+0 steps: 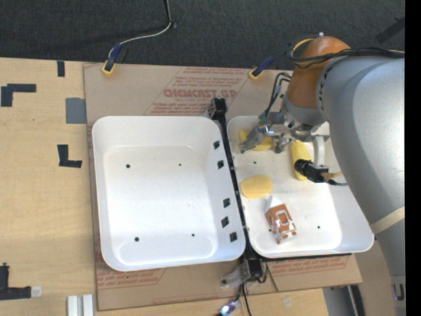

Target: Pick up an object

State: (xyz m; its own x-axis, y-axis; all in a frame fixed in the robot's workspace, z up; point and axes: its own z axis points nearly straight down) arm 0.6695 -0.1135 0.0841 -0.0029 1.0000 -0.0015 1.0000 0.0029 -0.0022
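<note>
Over the far-left corner of the right bin [329, 239] the tool [258, 138] hangs low; whether it is open or closed I cannot tell. Directly beneath it lies a yellow piece [262, 146], half hidden, its long axis seemingly running across the bin. A pale yellow disc [256, 187] sits by the bin's left wall, and an orange-and-white block [281, 221] lies toward its front, both well clear.

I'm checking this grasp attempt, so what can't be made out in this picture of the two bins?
Camera view:
- Yellow lump in the right white plastic bin: mostly covered by the gripper, shape unclear.
- The bin's right wall: hidden by the grey arm.
- Small orange-and-white boxy object: too small to identify.
</note>
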